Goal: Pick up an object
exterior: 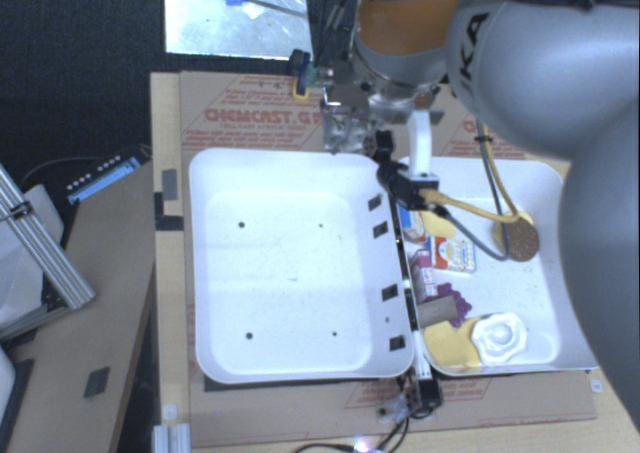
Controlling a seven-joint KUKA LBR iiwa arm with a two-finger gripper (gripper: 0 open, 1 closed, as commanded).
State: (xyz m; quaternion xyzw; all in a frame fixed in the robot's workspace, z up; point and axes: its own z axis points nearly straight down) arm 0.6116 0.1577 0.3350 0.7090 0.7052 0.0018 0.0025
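Arm over the dividing edge of the two white bins (215, 241)

We saw the gripper (352, 129) above the far rim; a yellow-handled brown round brush (505, 231) lay handle pointing left; finger state we couldn't tell

The left bin (290, 271) offers a wide, flat white floor with open passage from above across its whole span. The right bin (545, 191) is tighter: the grey arm (540, 61) hangs over its upper and right parts. Along its left side, near the divider (400, 261) between the bins, lie a small carton (452, 254), a purple piece (448, 299), a yellow item (450, 346) and a white item (498, 337), close together. A brown disc (519, 238) sits further right, with bare floor below it.
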